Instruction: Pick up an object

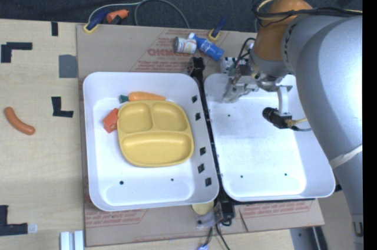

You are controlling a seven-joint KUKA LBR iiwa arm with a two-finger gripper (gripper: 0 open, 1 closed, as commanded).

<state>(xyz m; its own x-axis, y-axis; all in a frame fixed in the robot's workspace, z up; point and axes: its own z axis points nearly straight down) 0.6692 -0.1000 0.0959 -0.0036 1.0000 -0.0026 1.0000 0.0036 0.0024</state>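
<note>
The gripper (234, 88) hangs over the far left corner of the right bin (265, 181), and how its claw stands I cannot tell. Across the divider, well apart in the left bin (97, 184), lies the yellow divided plate (155, 132), a carrot (146, 96) touching its far edge, an orange piece (111, 119) just beside its left.

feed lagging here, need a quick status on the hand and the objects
Hand low over right bin, far left corner, nothing seen in it. Yellow divided plate and toy carrot in left bin, untouched. Bin divider between hand and plate.
</note>
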